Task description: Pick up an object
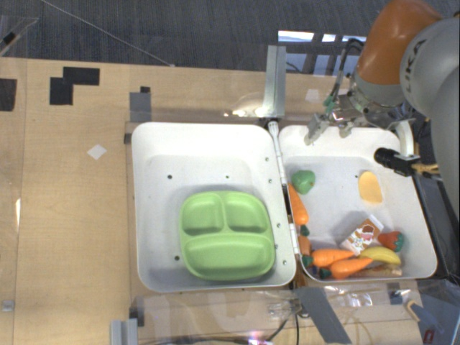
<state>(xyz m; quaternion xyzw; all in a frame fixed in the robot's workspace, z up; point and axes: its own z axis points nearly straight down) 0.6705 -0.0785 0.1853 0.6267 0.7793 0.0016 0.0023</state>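
A wooden worktop point(65, 214) bears black squares point(72, 83) near its far left edge. Two white bins sit side by side on it, touching; the left bin point(154, 157) holds a green divided tray point(227, 234). Dark carpet point(144, 16) lies beyond.

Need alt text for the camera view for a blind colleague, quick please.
The tool hangs over the right bin's far edge, above toy food: carrots, a banana, a green piece. The left bin holds a green divided plate.

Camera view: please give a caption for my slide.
Gripper above right bin of toy food; green tray in left bin.
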